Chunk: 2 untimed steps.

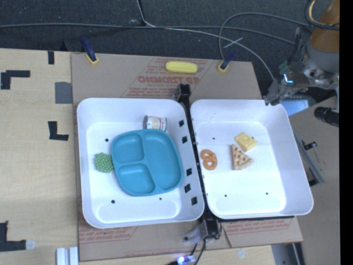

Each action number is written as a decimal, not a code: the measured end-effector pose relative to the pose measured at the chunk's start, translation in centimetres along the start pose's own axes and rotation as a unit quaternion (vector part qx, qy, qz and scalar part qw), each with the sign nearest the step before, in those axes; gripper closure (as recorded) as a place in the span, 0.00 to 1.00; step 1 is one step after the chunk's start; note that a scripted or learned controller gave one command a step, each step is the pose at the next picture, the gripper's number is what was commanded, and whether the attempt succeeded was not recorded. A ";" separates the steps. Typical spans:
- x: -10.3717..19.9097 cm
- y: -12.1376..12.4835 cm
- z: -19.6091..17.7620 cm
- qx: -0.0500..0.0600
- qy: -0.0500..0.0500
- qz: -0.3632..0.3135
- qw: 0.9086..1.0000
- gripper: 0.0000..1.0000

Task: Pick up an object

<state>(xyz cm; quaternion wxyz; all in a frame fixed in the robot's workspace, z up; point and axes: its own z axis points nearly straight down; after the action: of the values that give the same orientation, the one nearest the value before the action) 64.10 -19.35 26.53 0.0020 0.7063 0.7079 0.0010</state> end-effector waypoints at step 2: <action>9.7 -1.8 1.7 0.003 0.001 0.000 1.000 1.00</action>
<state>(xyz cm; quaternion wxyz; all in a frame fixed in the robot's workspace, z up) 62.27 -9.69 24.82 -0.0007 0.7061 0.7081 -0.0007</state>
